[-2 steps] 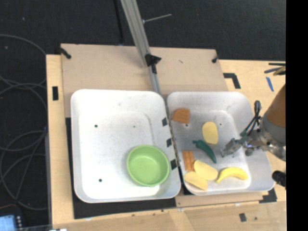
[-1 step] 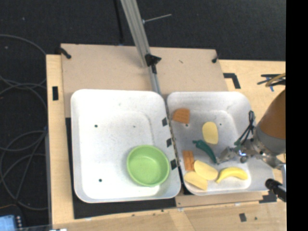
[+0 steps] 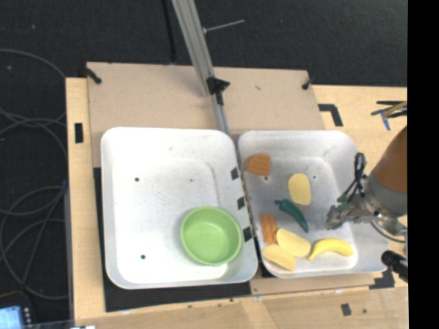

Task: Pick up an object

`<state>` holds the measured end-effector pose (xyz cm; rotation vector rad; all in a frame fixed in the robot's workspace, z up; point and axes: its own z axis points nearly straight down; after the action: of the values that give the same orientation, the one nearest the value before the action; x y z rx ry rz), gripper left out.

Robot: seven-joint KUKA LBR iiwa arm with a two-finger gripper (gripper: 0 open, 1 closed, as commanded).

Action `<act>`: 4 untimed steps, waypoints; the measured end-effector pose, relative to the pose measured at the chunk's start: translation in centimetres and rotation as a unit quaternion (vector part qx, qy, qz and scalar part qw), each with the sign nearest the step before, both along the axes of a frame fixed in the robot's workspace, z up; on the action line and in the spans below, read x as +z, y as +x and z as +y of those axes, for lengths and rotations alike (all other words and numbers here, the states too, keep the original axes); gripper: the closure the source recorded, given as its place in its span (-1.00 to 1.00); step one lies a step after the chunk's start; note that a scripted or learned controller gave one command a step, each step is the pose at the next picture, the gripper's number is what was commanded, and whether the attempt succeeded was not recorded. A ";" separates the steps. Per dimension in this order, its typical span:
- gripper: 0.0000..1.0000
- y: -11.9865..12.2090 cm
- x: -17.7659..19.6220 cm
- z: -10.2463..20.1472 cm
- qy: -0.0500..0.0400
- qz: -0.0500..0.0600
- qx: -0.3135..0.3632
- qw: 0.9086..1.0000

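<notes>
We look down on two white bins side by side. The left bin holds a green bowl near its front right corner. The right bin holds toy food: an orange piece at top left, a pale yellow oval mid-bin, a dark green pepper just below it, an orange carrot-like piece, two pale yellow wedges and a banana along the front. The gripper sits at the bin's right side, above the banana, w/ nothing seen held; we cannot tell if it's spread or closed.
</notes>
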<state>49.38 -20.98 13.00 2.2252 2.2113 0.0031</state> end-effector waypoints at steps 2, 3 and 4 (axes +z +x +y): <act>1.00 0.2 8.7 -0.3 -0.001 -0.001 0.005 1.000; 1.00 1.0 10.0 4.4 0.001 0.000 0.007 1.000; 1.00 0.8 9.5 10.0 0.001 0.001 0.007 1.000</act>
<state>50.18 -10.98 22.46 2.2118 2.2292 0.0030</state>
